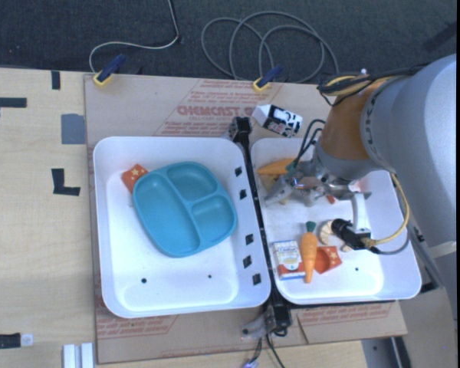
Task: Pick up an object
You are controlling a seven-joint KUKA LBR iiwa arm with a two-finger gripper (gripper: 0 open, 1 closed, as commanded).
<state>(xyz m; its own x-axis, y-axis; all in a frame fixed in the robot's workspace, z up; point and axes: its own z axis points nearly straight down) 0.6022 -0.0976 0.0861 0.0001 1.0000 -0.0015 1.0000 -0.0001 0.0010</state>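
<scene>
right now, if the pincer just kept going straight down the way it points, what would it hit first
Most likely the floor of the right bin near its upper left corner. The pincer hangs there, close beside an orange object; depth is hard to judge from above, so it might brush that object first.

On my feed, a toy carrot (309,255) lies upright-lengthwise just below the fingers (291,192), beside a small carton (288,256). A blue divided plate (185,208) lies flat, well left of them.
</scene>
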